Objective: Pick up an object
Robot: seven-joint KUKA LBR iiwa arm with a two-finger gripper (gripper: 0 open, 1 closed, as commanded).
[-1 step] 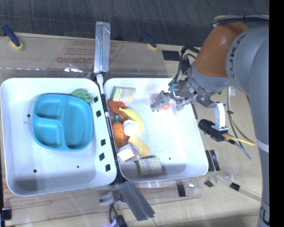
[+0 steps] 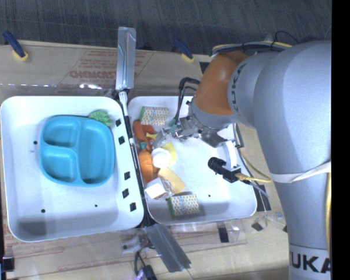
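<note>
I have the pincer point(image 2: 176, 130) low in the right white bin point(image 2: 236, 200), over the pile of small orange, yellow and patterned objects point(image 2: 157, 156) along its left wall; whether it is apart I cannot tell. Approach stage, I judge; next comes closing and lifting.

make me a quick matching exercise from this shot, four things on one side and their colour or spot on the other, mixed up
Things:
1. divided tray
2. green item
3. orange item
4. arm's band

Descriptions:
A. orange, above the wrist
B. blue, in the left bin
C. by the right bin's left wall
D. just beyond the tray's far right corner

Pairs: 1-B, 2-D, 3-C, 4-A
</note>
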